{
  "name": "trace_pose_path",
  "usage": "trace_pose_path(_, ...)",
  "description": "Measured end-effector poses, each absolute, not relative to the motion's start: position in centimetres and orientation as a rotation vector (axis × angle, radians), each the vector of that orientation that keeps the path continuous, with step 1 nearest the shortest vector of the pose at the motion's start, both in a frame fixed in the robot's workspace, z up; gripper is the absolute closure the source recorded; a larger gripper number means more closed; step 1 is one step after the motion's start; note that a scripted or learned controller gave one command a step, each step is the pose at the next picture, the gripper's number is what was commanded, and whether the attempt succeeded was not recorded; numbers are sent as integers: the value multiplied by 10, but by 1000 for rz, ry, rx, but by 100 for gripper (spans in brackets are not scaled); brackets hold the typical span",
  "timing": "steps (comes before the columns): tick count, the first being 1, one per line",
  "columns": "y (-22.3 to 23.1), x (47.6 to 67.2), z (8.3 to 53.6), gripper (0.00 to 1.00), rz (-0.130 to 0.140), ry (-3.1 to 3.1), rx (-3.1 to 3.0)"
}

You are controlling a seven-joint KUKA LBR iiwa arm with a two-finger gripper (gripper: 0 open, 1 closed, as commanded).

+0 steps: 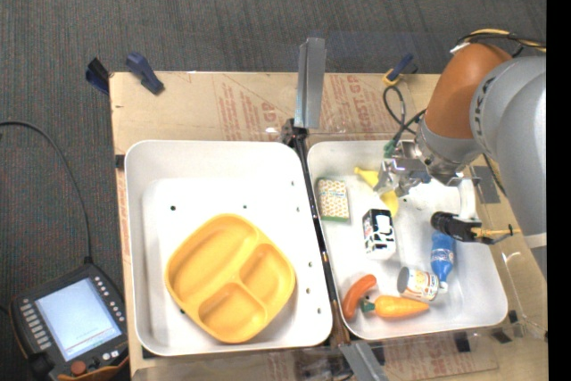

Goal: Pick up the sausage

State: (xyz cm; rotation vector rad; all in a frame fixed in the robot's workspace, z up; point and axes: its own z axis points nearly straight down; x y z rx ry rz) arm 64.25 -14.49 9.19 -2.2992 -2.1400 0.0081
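At the right bin's (500, 303) near edge, sausage (359, 294) beside carrot (399, 308), untouched. Gripper (397, 178) far off near the back; jaw state impossible to tell. Next: probably reaching forward over sausage.

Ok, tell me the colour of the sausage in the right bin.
Reddish-orange, seen in the camera view: the sausage lies beside the carrot.
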Motion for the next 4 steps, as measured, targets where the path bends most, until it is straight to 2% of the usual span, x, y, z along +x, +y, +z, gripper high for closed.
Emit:
trace_pose_path(1,-80,644,102,100,4,-2248,-2188)
trace_pose_path(2,-113,611,93,100,-10,-2518,-1890)
trace_pose_path(3,-136,595,93,100,-11,-2693,-1634)
trace_pose_path(4,-194,581,105,100,-2,-2834,-1357)
